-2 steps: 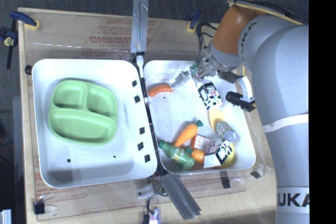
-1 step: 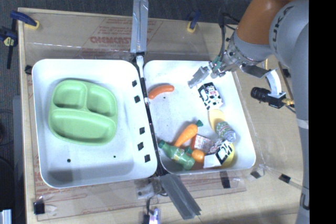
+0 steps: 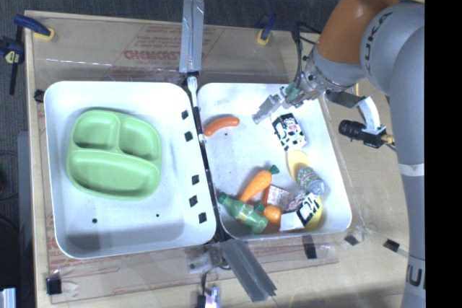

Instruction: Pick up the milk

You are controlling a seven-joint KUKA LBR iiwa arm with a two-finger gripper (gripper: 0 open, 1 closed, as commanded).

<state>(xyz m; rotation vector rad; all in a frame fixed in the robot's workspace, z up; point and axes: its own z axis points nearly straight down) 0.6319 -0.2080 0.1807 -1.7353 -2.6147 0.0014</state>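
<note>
Jaws: spread apart, holding nothing | milk (image 3: 289,132) lies just below-right of them, long axis down the right bin (image 3: 238,155)

Cow-patterned black-and-white milk carton (image 3: 289,132) on its side in the right bin's upper half.
</note>
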